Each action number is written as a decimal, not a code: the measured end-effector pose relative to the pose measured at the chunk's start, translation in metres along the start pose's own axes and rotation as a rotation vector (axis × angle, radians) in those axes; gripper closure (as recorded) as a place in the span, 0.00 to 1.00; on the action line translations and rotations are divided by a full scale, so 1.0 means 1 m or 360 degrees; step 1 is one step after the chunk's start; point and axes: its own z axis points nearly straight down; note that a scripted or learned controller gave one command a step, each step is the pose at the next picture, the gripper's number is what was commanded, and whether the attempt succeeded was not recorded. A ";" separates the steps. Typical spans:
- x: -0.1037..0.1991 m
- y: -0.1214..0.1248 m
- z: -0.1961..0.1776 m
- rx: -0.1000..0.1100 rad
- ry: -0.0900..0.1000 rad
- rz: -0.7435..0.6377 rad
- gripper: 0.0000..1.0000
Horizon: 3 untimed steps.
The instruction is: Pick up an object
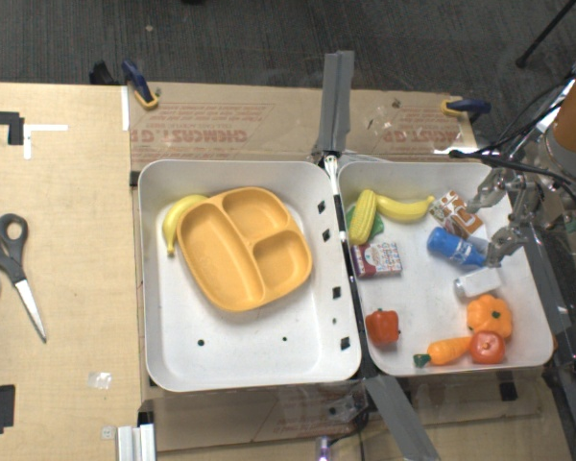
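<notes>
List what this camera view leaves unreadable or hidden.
- Gripper: its fingers blur into cables, so open or shut is unclear.
- Banana in the left bin: mostly hidden behind the yellow divided plate.
- Small box: label print too small to read.
- Scissors: cut off by the left edge.

— Bins? 
— Two: left bin (154,286), right bin (408,301).
— Left bin's contents? 
— One divided yellow plate (242,248), one banana (176,217) at its left edge.
— Right bin? 
— One corn cob (363,215), one banana (405,206), one small carton (378,259), one blue can (457,248), one red pepper (383,327), one carrot (446,351), one tomato (487,347), one orange pumpkin (490,315).
— On the bench? 
— One pair of scissors (17,272), two clamps (140,85) (467,108).
</notes>
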 end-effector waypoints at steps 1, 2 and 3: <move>0.004 -0.023 0.105 0.0001 -0.0004 -0.0152 0.00; 0.063 -0.013 0.117 0.0000 0.0001 -0.0162 0.00; 0.060 -0.011 0.107 0.0003 -0.0008 -0.0169 1.00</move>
